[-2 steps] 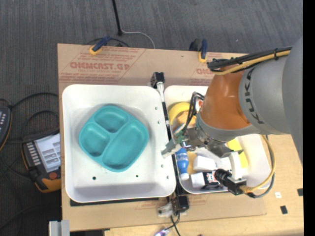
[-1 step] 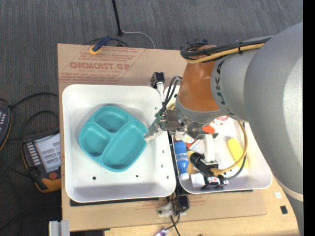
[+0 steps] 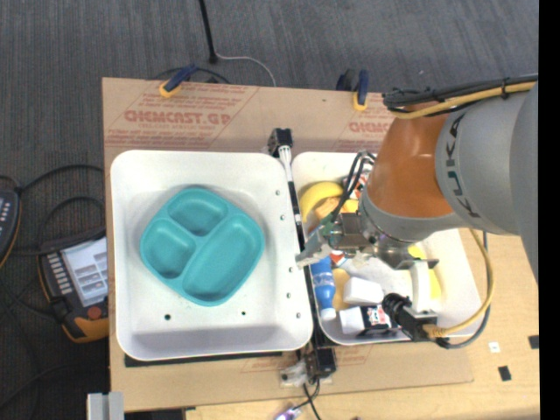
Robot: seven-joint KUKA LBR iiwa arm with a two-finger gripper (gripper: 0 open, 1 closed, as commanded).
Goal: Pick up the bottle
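Note:
The bottle (image 3: pixel 324 285), blue-labelled with a pale body, lies along the left wall of the right bin (image 3: pixel 464 309), its length running front to back. My gripper (image 3: pixel 325 241) hangs low over the left side of that bin, just above the bottle's far end. The grey arm with its orange band (image 3: pixel 411 160) reaches in from the right and hides much of the bin's middle and back. I cannot see whether the gripper touches the bottle.
A yellow object (image 3: pixel 317 199) lies at the back of the right bin. White and black items (image 3: pixel 372 313) crowd its front, with a yellow-and-white piece (image 3: pixel 424 278) to the right. A teal divided plate (image 3: pixel 203 245) rests in the left bin (image 3: pixel 140 182).

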